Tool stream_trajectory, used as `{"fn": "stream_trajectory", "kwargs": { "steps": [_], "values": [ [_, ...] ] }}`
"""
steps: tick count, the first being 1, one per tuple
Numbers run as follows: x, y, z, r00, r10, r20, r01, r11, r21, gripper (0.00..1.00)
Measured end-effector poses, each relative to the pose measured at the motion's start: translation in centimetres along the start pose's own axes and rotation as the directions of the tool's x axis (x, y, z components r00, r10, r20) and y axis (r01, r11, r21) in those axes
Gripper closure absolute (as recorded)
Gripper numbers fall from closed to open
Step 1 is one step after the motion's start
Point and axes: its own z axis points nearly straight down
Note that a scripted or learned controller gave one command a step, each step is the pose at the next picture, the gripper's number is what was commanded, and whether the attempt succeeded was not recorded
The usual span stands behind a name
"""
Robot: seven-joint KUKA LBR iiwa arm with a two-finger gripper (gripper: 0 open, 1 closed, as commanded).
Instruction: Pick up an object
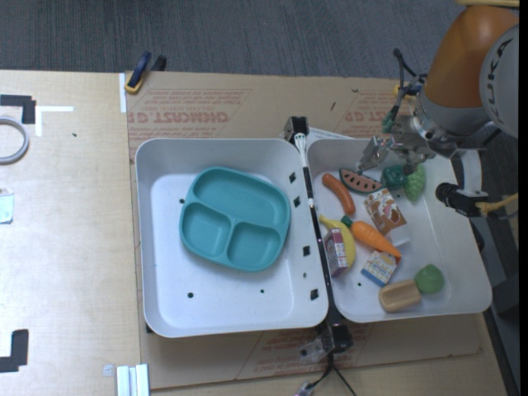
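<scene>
**Sam:** Watermelon slice, the dark toy wedge point(360, 180), lies in the right white bin point(462, 287), just below and left of my metal gripper point(381, 150). Its long side runs left to right.

**Kim:** Jaws?

**Sam:** I cannot tell. I count one red sausage point(337, 193), one orange carrot point(373, 237), one teal plastic tray point(235, 219) in the left white bin point(157, 304).

We see our arm point(470, 64) reaching in over the far corner of the right bin point(450, 258), orange band uppermost, wrist angled down. Our gripper point(378, 153) hangs low above that bin's far end, near its back wall.
</scene>
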Motion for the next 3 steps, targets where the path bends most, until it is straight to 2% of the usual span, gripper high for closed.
{"fn": "stream_trajectory", "kwargs": {
  "steps": [1, 2, 3],
  "values": [
    [0.6, -0.2, 9.3, 1.000, 0.003, 0.004, -0.003, 1.000, -0.013, 0.00],
    [0.4, 0.0, 8.1, 1.000, 0.006, 0.007, -0.006, 1.000, -0.020, 1.00],
    [0.4, 0.0, 8.1, 1.000, 0.006, 0.009, -0.006, 1.000, -0.021, 0.00]
  ]
}}
